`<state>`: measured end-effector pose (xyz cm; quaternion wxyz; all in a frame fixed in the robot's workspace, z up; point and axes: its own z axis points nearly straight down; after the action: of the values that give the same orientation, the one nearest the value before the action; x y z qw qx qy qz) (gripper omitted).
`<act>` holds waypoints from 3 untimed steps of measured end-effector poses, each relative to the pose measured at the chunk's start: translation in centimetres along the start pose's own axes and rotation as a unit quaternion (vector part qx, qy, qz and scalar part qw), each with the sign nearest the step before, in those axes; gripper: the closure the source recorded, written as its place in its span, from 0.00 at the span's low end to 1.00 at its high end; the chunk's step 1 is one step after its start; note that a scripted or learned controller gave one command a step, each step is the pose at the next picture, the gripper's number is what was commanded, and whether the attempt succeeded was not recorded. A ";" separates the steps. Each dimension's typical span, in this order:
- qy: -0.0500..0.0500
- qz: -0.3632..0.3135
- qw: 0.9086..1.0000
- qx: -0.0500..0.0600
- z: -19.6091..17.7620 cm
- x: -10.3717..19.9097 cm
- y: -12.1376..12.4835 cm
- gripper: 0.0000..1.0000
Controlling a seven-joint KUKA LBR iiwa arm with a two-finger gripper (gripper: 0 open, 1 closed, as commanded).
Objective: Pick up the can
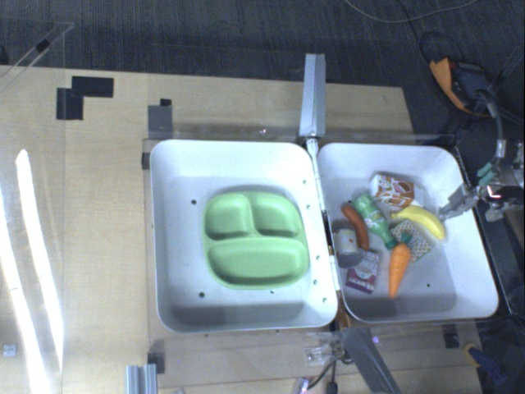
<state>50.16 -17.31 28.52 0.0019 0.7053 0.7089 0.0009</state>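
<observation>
A small grey can [349, 249] with an orange-red end sits in the right bin [467, 302], close to its left wall. It is wedged between a red sausage [355, 217] and a purple packet [363, 272]. A white and brown labelled container [392, 190] lies at the back of the pile. My gripper [458, 203] hangs at the right side of that bin, just right of the banana [422, 221]. It is well away from the can and holds nothing that I can see.
A green bottle [373, 218], a carrot [398, 268] and a patterned piece [412, 241] crowd the can's right side. The left bin [172, 302] holds a green divided plate [256, 238]. A metal post [312, 97] stands behind the divider.
</observation>
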 end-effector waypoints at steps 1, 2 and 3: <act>0.001 -0.016 1.000 0.001 13.1 3.7 4.5 0.00; 0.001 -0.014 1.000 -0.002 15.9 4.2 10.1 0.00; 0.000 0.059 0.998 -0.001 19.3 2.0 14.3 0.00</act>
<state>64.52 -15.25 9.28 0.0028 0.7461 0.6658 0.0014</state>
